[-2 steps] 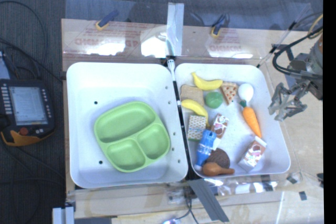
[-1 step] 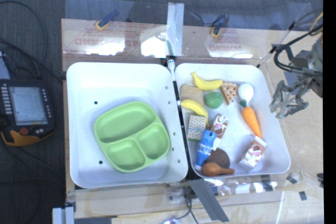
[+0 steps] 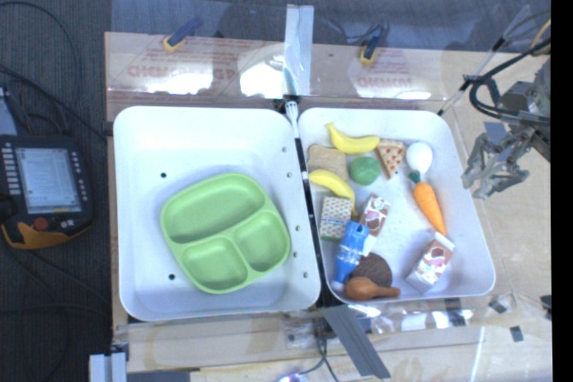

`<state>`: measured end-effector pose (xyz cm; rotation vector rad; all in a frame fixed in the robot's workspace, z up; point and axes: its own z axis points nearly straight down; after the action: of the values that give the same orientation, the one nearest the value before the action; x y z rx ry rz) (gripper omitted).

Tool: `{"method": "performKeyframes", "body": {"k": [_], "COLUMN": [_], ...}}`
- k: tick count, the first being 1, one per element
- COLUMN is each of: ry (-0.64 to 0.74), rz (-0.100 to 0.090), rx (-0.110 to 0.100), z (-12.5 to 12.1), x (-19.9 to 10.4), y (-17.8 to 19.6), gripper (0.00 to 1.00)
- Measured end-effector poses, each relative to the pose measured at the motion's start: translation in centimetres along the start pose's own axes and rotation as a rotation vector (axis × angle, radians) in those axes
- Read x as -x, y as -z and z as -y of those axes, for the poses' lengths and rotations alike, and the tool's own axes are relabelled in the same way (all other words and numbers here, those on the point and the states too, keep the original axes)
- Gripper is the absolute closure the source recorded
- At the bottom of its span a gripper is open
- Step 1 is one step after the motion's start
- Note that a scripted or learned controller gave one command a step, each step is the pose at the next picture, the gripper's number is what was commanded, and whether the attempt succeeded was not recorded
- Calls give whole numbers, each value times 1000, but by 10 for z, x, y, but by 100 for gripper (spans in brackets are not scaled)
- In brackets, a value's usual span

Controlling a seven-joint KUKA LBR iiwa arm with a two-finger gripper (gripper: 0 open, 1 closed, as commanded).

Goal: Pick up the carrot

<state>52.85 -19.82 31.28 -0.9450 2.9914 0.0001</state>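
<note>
The carrot (image 3: 430, 204) is orange with a green stub at its top end. It lies lengthwise in the right bin (image 3: 466, 192), near that bin's right wall, just below a white egg (image 3: 418, 157). My gripper (image 3: 495, 172) hangs outside the bin, to the right of its rim and level with the carrot's upper end. Its grey fingers point down and stand spread, open, with nothing between them.
The right bin also holds two bananas (image 3: 351, 140), a green ball (image 3: 363, 169), a pizza slice (image 3: 389, 159), a blue bottle (image 3: 350, 250), small cartons (image 3: 431, 262) and a chicken leg (image 3: 367, 287). A green divided plate (image 3: 226, 231) sits in the left bin (image 3: 143, 148).
</note>
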Motion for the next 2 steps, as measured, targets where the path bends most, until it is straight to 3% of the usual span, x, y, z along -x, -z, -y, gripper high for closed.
{"method": "performKeyframes", "body": {"k": [1, 2], "ry": [-1, 149], "rz": [1, -1], "rx": [-1, 0], "z": [1, 14], "x": [1, -23], "y": [8, 46], "gripper": [100, 100]}}
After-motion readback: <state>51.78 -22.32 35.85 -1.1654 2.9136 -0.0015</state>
